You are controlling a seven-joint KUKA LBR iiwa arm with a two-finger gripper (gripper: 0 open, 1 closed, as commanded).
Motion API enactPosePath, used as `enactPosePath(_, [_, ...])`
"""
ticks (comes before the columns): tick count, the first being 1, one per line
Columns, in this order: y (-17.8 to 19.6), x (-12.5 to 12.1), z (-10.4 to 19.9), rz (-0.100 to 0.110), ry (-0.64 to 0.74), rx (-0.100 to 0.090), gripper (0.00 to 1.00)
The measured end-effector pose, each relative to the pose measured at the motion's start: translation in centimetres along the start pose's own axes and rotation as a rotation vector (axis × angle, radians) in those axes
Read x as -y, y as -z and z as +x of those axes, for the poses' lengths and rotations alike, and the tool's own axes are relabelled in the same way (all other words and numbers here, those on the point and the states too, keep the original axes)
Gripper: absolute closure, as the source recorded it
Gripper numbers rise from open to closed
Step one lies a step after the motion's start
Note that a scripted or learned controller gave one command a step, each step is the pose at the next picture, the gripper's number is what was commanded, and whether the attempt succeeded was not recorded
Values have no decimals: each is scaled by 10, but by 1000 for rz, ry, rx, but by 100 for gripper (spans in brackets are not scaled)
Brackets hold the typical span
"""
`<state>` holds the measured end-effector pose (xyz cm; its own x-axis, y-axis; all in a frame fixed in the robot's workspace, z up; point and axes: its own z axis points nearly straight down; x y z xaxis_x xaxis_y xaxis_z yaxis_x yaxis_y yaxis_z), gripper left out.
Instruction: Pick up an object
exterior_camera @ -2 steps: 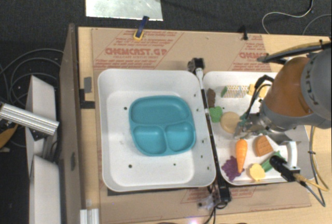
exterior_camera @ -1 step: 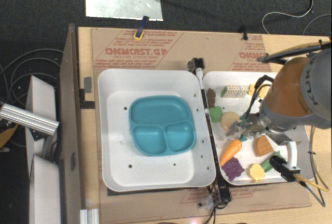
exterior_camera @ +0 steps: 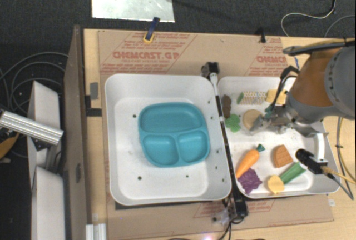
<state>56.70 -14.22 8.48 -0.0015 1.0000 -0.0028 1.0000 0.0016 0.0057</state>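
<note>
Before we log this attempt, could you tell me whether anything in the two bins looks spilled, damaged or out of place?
Nothing stands out. The blue tray lies flat in the left bin; the toy foods, including the carrot, lie loose inside the right bin.

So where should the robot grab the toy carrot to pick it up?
Probably around the middle of the carrot's orange body, coming straight down from above. It lies flat and slanted in the right bin, green top up-right, so the fingers should close across its narrow width. The purple grapes sit close to its tip, so mid-body leaves more room.
</note>
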Motion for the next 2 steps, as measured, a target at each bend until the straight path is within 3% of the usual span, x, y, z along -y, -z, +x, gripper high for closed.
enactPosePath(1, [1,-57,-35,-3,3,1,0])
enactPosePath(2, [21,-36,-9,3,4,-3,0])
